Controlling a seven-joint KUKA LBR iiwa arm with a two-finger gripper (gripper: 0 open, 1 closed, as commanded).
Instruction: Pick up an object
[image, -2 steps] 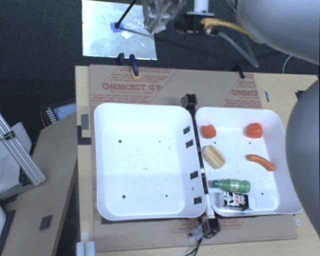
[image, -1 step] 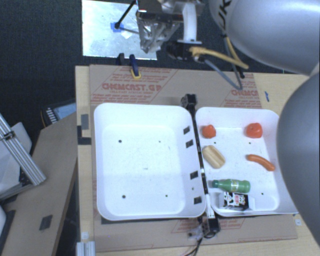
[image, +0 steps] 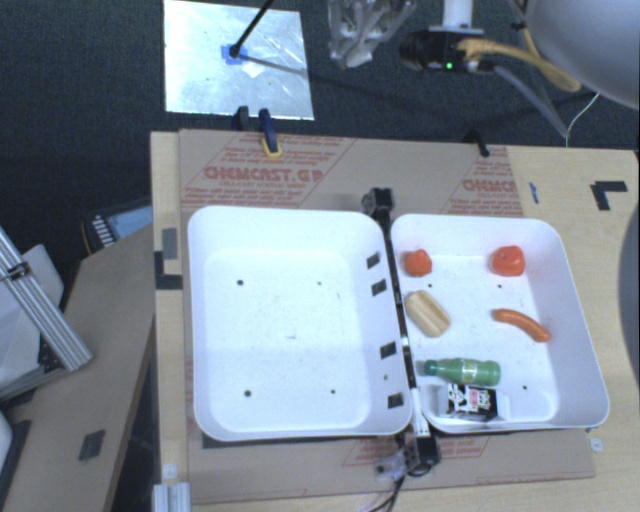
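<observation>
I judged nothing was picked yet; the gripper (image: 365, 35) hung well above the bench, past both bins, its state I couldn't tell. Best bet was dropping straight onto the sausage (image: 521, 324), apart from its neighbours. Right bin (image: 575, 300) held sausage, bread roll (image: 428, 312), two orange-red pieces, green bottle (image: 460, 371), small carton (image: 470, 401). Left bin (image: 290, 225) sat beside it.
</observation>
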